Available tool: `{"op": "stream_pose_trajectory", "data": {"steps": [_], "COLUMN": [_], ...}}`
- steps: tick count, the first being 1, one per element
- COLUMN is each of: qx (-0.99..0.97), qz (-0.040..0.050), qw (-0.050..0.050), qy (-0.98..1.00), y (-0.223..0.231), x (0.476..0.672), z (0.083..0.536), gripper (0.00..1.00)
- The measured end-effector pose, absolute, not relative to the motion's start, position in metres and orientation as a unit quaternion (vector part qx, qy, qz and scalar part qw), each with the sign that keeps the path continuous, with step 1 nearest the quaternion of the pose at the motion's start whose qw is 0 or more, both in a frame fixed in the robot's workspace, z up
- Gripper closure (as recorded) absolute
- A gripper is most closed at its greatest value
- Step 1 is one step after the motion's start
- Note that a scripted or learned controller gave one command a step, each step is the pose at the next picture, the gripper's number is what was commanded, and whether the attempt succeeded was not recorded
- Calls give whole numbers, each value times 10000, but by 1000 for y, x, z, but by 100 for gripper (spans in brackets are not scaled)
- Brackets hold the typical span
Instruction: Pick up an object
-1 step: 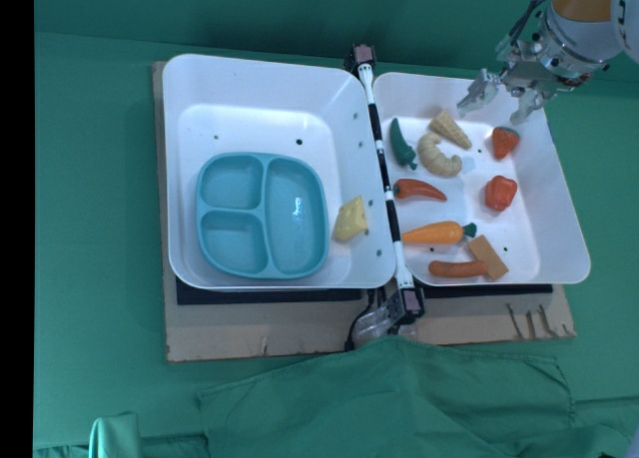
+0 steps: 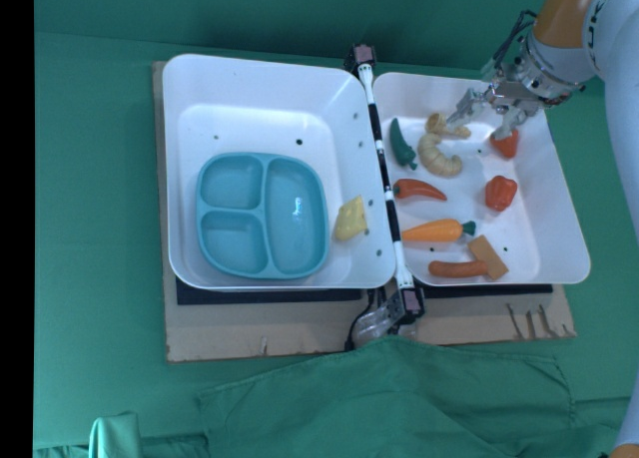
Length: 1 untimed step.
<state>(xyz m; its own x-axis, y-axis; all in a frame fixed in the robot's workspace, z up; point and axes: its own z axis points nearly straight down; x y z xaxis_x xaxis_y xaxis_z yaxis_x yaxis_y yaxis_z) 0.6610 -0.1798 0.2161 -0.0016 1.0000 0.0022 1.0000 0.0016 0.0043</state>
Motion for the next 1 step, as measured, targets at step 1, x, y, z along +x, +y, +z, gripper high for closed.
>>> {"op": "stream_pose_trajectory", "data": {"steps": [1], "qx": [7085], "qz": [25], "qw": [64], "qy": [7057], "y": [-184], "x": [662], "z": [230], "gripper": [100]}}
